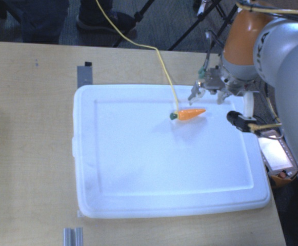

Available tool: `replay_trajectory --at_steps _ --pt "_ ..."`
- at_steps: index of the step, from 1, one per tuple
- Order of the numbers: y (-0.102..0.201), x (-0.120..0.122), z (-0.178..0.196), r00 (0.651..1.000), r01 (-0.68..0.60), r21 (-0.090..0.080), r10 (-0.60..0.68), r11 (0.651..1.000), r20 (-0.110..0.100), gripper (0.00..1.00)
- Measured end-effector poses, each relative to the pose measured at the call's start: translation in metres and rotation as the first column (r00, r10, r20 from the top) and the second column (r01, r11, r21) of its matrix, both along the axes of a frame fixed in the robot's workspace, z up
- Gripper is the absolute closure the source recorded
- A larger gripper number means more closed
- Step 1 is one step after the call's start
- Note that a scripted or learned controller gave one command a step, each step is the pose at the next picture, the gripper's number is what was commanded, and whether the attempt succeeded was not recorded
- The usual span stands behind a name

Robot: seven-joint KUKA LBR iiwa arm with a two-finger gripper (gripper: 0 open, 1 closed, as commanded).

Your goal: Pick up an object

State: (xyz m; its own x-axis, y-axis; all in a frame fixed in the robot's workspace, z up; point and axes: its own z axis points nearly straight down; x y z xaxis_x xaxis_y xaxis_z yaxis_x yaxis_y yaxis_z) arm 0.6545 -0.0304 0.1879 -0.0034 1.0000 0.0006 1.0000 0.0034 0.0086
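Looking down at a wooden bench (31,137) with a white bin (138,188) sitting on it. Toy carrot (190,114) lying inside the bin near the far wall, right of middle, orange body pointing right and green stub end to the left. Flat on the bin floor, not tilted, with a faint shadow just under it.

Gripper (208,94) hanging just above and to the right of the carrot, over the bin's far right corner. Fingers (195,92) spread apart, released, nothing between them. Close to the carrot but not touching it as far as can be told.

Grey arm (287,60) coming in from the right, with the orange band (241,35) above the wrist. Yellow cable (138,40) running down from the top of the view across the bench and ending right by the carrot's green end. Small dark bracket (85,75) on the bench just past the bin's far left corner. Some black and orange gear (272,152) off the bin's right rim, hard to make out.
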Motion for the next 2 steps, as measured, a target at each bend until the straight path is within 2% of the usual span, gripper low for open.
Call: replay_trajectory --at_steps 1,2 --pt "-0.054 -0.008 -0.060 1.000 -0.028 -0.001 0.028 1.000 -0.007 0.00" --pt "0.016 -0.013 -0.001 0.996 -0.094 0.000 0.094 0.996 -0.001 0.00"
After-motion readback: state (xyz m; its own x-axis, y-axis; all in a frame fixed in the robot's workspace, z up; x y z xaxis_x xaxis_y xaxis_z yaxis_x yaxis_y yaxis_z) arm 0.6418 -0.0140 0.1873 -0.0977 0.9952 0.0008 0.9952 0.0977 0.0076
